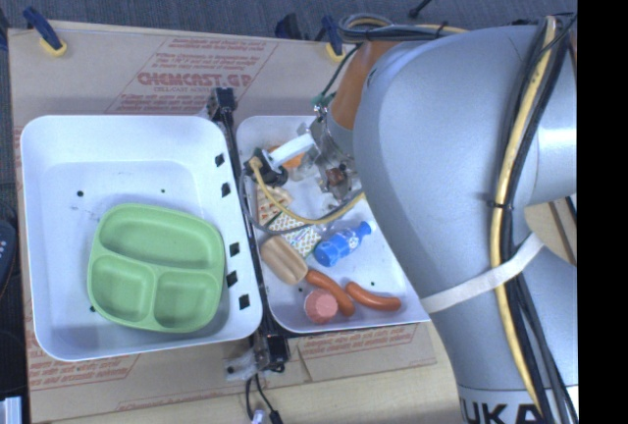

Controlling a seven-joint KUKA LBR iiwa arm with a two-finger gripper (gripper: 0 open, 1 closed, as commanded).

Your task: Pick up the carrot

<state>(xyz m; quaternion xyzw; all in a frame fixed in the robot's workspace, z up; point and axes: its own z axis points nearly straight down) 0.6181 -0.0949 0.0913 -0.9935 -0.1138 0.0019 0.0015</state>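
The carrot (374,296), orange and tapered, lies near the front right corner of the right bin (412,299). My gripper (332,173) hangs low over the back half of that bin, well behind the carrot and apart from it. The big grey arm hides the bin's right side, and the fingertips are too small and cluttered to make out.
Around the carrot lie a reddish sausage (330,287), a pink round piece (319,308), a tan bun (284,260), a blue bottle (341,243) and a checkered piece (302,238). The left bin (59,157) holds a green divided plate (155,267).
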